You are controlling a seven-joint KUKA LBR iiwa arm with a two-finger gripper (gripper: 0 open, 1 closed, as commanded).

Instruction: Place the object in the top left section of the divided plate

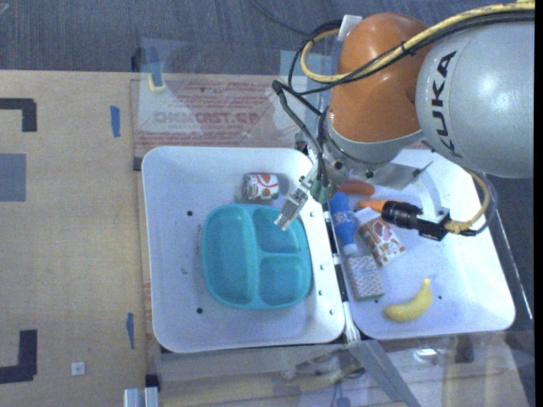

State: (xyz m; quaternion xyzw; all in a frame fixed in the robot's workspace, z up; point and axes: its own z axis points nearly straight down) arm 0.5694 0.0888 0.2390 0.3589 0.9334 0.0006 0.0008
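Looming closest to your lens, the orange-banded arm (399, 83) carries the gripper (290, 210) down over the upper right rim of the teal divided plate (229, 270), and you cannot tell from this angle whether its small fingers are spread or pressed together. Just up and to the left of the fingers, you see a small red and white can (261, 187) lying on the floor of the left bin (170, 193), outside the plate. Farther right of the fingers, in the right bin (475, 303), you find a blue bottle (344, 223), a red and white carton (383, 240), a patterned packet (366, 276) and a banana (411, 303).
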